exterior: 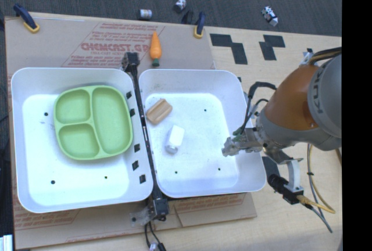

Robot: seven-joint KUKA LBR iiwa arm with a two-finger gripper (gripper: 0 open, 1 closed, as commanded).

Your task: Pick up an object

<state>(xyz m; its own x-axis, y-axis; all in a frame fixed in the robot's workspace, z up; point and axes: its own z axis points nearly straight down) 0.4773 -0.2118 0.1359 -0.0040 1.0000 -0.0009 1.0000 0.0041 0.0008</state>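
Arm [302, 107] enters from the right, its orange band bulking over the right bin's [192, 78] right rim. Wrist bent down and leftward; gripper [228, 149] low over the right side of that bin's floor, near the right wall. Fingers too small and blurred against the white to read (cannot tell whether spread or closed). Nothing visible between them. Cables trail off the wrist toward the near right.

Right bin: two objects, both in its left half and well apart from the gripper. Tan block [158, 111] lies tilted near the left wall, toward the far side. White block [174, 137] sits just nearer and right of it, close but not touching, one end darker.

Left bin [29, 180]: green divided tray [93, 122], three compartments, lying flat in the far half of the floor. Compartments look bare.

Bins abut along a dark centre seam with clips. Both rest on a cardboard sheet [116, 40] printed in red. On the cardboard, just beyond the bins' far edge, an orange carrot-shaped toy [155, 46].
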